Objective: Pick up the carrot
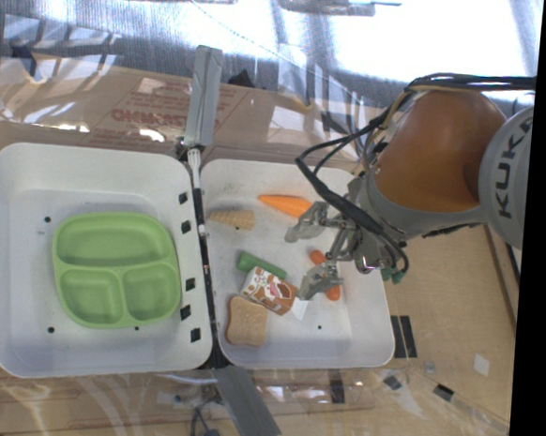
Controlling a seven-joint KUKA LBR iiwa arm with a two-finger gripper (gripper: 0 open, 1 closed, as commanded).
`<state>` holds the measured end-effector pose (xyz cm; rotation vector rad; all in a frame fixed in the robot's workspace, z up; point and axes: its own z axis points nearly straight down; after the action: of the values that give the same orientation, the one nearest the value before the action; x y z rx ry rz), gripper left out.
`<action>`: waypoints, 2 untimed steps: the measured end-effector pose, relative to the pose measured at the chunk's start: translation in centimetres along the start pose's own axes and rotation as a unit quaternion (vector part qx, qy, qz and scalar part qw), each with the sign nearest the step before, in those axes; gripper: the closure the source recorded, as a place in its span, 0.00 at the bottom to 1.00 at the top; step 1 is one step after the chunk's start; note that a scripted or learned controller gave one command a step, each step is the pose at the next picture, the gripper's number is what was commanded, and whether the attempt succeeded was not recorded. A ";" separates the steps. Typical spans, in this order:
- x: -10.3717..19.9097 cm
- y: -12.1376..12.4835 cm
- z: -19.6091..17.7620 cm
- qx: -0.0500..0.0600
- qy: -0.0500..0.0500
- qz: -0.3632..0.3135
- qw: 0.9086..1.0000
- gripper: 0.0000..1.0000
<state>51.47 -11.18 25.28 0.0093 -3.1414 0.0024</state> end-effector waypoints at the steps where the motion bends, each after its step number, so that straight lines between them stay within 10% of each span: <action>1: -9.8 1.7 6.7 -0.002 0.002 -0.067 0.998 0.00; 2: -13.3 -5.0 16.3 -0.001 0.000 -0.109 0.994 0.00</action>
<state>64.82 -16.16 9.03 0.3528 -3.1204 0.0002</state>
